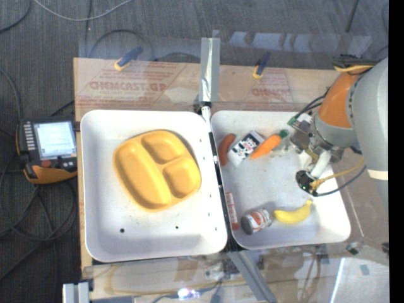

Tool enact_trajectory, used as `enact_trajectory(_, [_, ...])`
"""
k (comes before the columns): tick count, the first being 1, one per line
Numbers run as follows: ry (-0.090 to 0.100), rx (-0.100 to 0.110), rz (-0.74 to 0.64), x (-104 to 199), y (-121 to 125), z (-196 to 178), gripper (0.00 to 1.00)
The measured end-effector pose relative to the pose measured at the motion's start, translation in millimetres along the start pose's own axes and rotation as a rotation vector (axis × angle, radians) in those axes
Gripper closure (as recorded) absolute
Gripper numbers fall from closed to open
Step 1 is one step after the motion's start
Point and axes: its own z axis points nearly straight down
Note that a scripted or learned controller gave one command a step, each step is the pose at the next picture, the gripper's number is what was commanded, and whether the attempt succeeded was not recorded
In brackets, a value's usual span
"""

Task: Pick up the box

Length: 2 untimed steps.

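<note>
The box (244,148) is small and white with dark and red print. It lies in the upper left part of the right bin (278,182), between a red sausage (225,148) on its left and an orange carrot (266,145) on its right. My gripper (298,135) hangs at the bin's upper right, just past the carrot's tip and well apart from the box. Nothing shows in its grasp.
A yellow divided plate (158,168) lies in the left bin (101,226). Near the right bin's front edge lie a small can (255,220) on its side and a banana (294,214). The grey arm fills the bin's right side.
</note>
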Motion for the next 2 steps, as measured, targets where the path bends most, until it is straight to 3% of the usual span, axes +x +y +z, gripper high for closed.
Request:
enact_trajectory(1, [-0.006,0.003,-0.001,-1.9,-0.8,-7.1,1.00])
enact_trajectory(2, [-0.016,0.013,-0.167,-10.4,13.9,-47.8,1.00])
